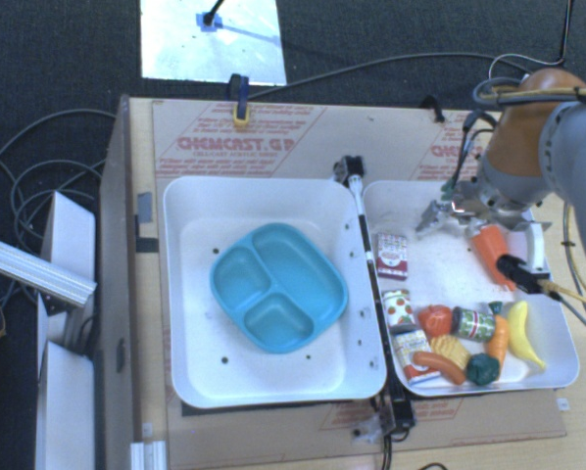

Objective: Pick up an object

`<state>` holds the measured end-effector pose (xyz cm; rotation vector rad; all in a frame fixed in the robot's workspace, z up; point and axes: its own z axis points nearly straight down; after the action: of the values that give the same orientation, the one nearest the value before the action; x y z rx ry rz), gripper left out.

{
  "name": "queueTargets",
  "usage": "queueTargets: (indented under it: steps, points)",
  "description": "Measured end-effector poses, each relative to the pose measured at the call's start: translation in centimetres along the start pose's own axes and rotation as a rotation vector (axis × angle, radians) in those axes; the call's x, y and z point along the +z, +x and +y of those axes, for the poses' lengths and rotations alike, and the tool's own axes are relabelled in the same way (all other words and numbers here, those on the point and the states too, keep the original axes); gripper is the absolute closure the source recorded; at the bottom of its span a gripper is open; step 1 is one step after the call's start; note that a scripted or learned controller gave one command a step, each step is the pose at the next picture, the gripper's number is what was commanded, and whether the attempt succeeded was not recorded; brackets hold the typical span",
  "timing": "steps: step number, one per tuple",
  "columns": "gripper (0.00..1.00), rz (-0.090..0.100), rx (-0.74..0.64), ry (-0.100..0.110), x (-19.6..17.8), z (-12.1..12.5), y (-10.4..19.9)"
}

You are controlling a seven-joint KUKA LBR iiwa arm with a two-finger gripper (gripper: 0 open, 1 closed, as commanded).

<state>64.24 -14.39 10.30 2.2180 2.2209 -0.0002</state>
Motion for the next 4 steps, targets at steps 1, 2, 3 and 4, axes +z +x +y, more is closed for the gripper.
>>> queueTargets:
  steps: [1, 2, 3, 4]
  points:
    - [0.0, -0.001, 0.0, -0.003, -4.6, 0.6, -3.7]
    - [0.0, 0.001, 0.001, 0.002, 1.4, -2.2, -6.3]
    - [0.0, 0.001, 0.0, 0.001, 1.8, -4.7, -6.3]
    - [1.0, 0.0, 0.0, -0.003, 0.7, -4.6, -6.3]
